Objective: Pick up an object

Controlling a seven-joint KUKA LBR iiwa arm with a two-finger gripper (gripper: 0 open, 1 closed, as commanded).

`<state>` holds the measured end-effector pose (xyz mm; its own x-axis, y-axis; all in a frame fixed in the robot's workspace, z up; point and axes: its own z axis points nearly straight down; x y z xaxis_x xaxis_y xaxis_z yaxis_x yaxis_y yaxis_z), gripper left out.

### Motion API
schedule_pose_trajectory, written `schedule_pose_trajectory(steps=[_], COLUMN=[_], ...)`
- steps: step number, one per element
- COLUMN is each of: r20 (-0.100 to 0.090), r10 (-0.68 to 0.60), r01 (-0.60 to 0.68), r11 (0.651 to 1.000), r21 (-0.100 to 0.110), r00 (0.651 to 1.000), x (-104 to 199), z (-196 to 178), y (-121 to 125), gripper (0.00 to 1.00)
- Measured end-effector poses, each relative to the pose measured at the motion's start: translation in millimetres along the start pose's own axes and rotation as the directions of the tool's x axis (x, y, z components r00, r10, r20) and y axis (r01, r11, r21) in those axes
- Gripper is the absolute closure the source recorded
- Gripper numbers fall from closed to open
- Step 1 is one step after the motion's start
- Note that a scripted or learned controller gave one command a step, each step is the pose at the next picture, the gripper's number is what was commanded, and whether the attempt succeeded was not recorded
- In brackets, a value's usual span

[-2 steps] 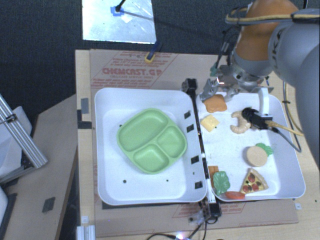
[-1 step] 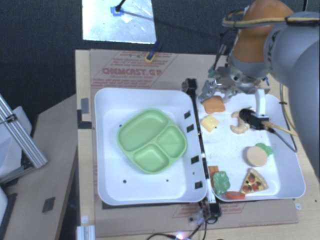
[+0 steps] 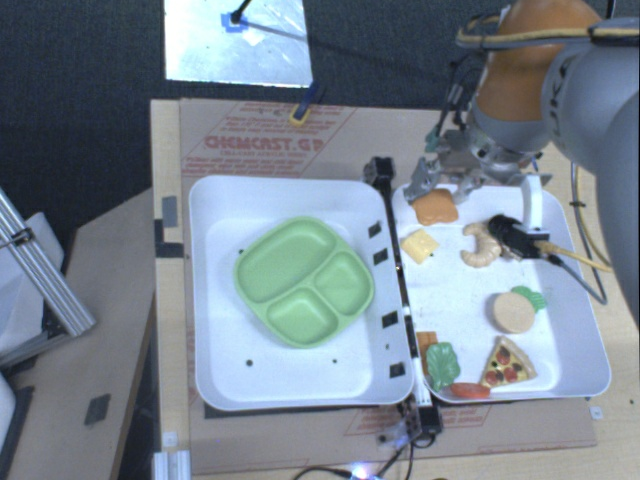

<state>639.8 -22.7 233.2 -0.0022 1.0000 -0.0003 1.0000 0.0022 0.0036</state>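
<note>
**Approach step: gripper placed at the orange-brown piece, grasp not confirmed**

The gripper [image 3: 445, 182] is seen low over the far left corner of the right bin [image 3: 590, 363], close to the wall shared with the left bin [image 3: 205, 268]. An orange-brown piece [image 3: 436, 208] lies directly at its near side, touching it or all but touching; which of the two cannot be told from this angle. How far the claw is open cannot be told either, and no hold on anything is shown.

Step judged: final approach or pre-grasp on that piece. No lift is indicated, since the piece appears to rest on the bin floor.

Next move, as judged: the claw has to be centred over the piece, lowered to the floor and closed across its narrower side, then raised straight up. Little margin is left toward the bin wall, so a sideways nudge into the corner is the likely failure.

Target look: small, flat, roughly rectangular with rounded corners, toast-like, matte orange-brown. Probably a light toy, easily pushed.

Neighbours: a yellow wedge [image 3: 419, 246] just nearer, and a beige curled piece [image 3: 482, 247] to its right; both are apart from the target. A pizza slice [image 3: 507, 363] and a green leafy piece [image 3: 441, 365] lie well away at the near edge. A green divided plate [image 3: 303, 281] sits in the left bin.
</note>
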Motion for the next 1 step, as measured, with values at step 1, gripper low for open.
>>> schedule_pose_trajectory(steps=[1], r20=[0.000], r10=[-0.001], r01=[0.001], r11=[1.000], r21=[0.004], r00=[1.000], x=[3.4], z=[18.5], y=[-1.0], gripper=[1.00])
